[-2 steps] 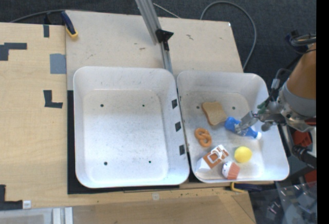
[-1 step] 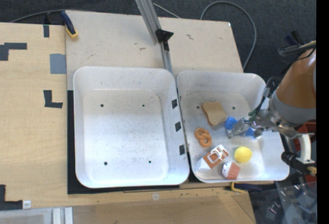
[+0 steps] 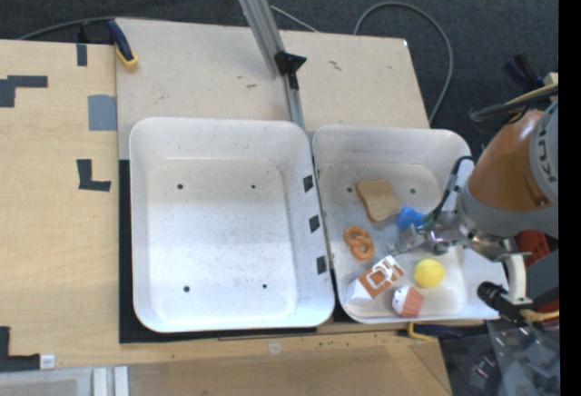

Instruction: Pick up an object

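Observation:
The right bin point(image 3: 436, 144) holds several small objects. A tan toast slice point(image 3: 379, 199) lies near its middle. Below it are an orange pretzel point(image 3: 359, 242), an orange-and-white block point(image 3: 382, 276), a yellow ball point(image 3: 429, 272) and a red-and-white piece point(image 3: 406, 300). A small blue object point(image 3: 408, 218) sits right of the toast. My gripper point(image 3: 425, 235) is low in the bin, just below and right of the blue object and above the yellow ball. It partly hides the blue object, and I cannot make out contact with it.
The left bin point(image 3: 145, 203) stands beside the right one. A grey metal pole point(image 3: 259, 8) slants in from the top to the bins' shared edge. The arm's orange band point(image 3: 508, 172) hangs over the right bin's right rim. Cables lie on the dark floor behind.

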{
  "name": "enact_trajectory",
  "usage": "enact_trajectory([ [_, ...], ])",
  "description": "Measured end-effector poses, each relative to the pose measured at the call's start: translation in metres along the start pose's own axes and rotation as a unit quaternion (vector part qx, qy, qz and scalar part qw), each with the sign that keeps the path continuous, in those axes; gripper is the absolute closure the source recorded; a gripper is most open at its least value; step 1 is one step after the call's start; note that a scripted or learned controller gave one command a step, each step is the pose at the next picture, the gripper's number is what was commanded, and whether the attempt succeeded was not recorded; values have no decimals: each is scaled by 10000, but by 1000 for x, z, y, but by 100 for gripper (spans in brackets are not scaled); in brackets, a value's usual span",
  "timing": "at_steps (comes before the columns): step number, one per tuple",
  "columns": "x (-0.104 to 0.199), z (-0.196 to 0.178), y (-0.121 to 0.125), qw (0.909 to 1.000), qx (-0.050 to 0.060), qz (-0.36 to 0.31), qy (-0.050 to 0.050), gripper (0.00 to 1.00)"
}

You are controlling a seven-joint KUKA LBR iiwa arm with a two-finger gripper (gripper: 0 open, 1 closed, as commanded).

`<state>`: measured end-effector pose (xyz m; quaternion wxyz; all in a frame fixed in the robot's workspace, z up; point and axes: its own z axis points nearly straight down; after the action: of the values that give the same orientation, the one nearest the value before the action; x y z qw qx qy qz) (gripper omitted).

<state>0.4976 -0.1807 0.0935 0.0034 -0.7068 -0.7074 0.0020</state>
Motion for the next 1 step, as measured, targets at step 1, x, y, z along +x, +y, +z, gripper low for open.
enact_trajectory([
  [1,0,-13,1,10000,-20,-5,-5,100],
])
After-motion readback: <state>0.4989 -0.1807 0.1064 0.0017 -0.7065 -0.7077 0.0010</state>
